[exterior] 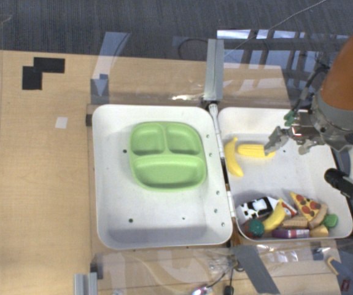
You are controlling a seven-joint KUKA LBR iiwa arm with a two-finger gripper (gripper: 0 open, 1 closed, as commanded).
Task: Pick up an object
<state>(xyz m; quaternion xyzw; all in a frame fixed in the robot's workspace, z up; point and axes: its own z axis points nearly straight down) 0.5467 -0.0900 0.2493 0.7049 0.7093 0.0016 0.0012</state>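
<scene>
From the camera view above the bench, the gripper hangs over the right bin, fingers spread and holding nothing, one fingertip close to a yellow corn cob beside a banana. A pile of toy food crowds that bin's near corner. A green divided plate sits in the left bin. No writing can be read.

Grey arm reaches in from the right; gripper points left
</scene>
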